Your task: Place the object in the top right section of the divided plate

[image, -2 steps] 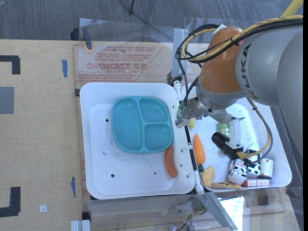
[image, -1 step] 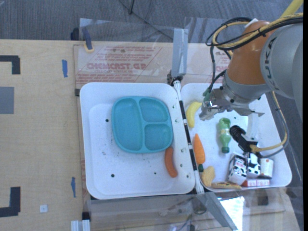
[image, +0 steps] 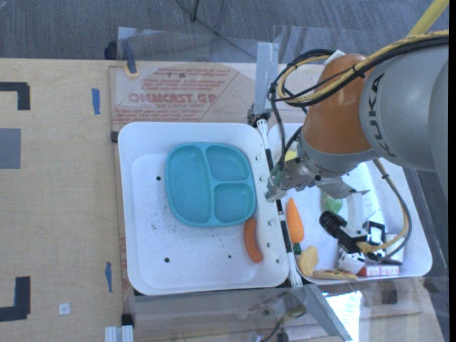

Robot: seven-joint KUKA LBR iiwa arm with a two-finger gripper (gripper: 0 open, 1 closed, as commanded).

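Claw sits under the orange-banded wrist, over the seam where the two bins meet, at the right bin's left wall. Open or closed: cannot tell, wrist hides it. Nothing seen gripped.

Just below claw: orange carrot, lying lengthwise along the right bin's left edge, tip pointing up toward claw. Touching or not, unclear. Lower in same bin: pale yellow piece, flat tan piece, small green item, red-and-white item.

Across the seam, left bin: orange-red sausage-shaped piece on bin floor, just beside lower right corner of teal divided plate. Plate lies flat, mid-bin, large section to left, two small ones to right. Top right section near claw. Carrot and sausage piece both off the plate; which is the task's object cannot be told.

Wooden surface to the left.
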